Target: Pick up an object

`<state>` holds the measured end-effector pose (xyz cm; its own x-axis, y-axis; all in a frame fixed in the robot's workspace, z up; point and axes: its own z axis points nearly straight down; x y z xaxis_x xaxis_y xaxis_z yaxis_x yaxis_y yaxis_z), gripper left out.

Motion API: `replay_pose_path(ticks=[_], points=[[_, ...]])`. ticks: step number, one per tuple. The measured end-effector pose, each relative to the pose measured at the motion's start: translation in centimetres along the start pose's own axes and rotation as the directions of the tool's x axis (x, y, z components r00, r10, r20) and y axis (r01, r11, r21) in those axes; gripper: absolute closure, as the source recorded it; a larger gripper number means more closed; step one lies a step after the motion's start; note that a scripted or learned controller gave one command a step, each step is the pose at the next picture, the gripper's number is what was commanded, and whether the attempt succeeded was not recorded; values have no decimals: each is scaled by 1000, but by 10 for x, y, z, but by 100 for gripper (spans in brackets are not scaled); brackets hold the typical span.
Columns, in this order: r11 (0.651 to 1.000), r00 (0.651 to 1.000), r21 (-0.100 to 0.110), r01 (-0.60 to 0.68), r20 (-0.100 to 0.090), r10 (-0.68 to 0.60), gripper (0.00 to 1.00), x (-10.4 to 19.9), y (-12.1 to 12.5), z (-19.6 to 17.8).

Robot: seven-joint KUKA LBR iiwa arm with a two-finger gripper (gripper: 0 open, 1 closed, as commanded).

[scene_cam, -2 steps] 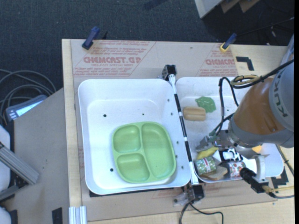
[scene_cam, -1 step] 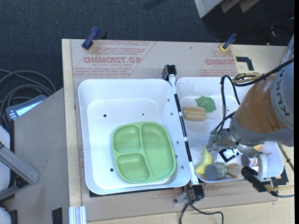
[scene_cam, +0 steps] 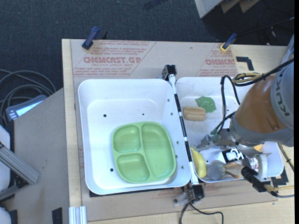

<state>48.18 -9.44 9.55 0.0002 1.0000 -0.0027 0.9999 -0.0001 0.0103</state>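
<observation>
A table (scene_cam: 70,125) carries two white bins. The arm (scene_cam: 261,115) bends low over the right bin (scene_cam: 187,85), its hand (scene_cam: 219,146) near a banana (scene_cam: 198,162); its grip cannot be told. A tan roll (scene_cam: 194,114) lies beside a green leaf (scene_cam: 206,103).

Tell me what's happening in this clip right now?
A KUKA arm reaches from the right down into the right bin, which holds a tan bread-like piece, a green leafy item, a yellow banana-like item and a grey object. Its gripper sits low over the clutter near the bin's front; no object is visibly held. The left bin holds a green divided tray, untouched.
</observation>
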Motion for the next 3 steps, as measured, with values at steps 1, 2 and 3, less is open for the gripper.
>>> replay_pose_path(ticks=[1, 2, 3], points=[[1000, 1000, 10, 0, -2, 0, 0, -55, 75, 8], [1000, 1000, 9, 2, -3, -2, 0, -15, 174, 12], [1000, 1000, 11, 1, -2, -1, 0, -4, 175, 12]])
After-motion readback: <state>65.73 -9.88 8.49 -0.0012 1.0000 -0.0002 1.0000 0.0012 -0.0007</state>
